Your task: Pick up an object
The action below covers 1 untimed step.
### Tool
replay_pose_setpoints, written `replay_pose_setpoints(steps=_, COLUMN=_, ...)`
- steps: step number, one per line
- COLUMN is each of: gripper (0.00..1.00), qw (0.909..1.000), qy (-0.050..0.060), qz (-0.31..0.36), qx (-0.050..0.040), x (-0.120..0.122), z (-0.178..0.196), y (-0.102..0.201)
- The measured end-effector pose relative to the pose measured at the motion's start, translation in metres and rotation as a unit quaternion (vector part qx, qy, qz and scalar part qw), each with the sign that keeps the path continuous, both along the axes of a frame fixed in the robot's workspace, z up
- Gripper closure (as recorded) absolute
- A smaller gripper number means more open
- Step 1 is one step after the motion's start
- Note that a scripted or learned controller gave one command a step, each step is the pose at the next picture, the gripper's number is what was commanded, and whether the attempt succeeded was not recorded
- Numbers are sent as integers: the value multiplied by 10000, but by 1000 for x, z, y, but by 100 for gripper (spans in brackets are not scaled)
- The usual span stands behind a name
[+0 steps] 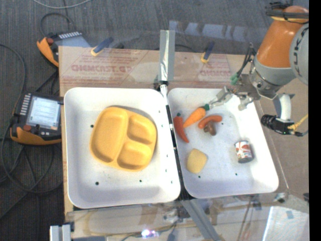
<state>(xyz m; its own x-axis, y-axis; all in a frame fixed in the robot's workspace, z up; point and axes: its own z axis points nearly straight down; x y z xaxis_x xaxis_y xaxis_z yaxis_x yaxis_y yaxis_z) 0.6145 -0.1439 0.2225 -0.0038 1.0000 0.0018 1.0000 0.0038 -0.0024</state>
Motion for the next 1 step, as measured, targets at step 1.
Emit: replay_pose_setpoints(steps=1, gripper=0, qw=9999, qy=-4, qz=136, qx=0, x=-6, z=-129, y=18)
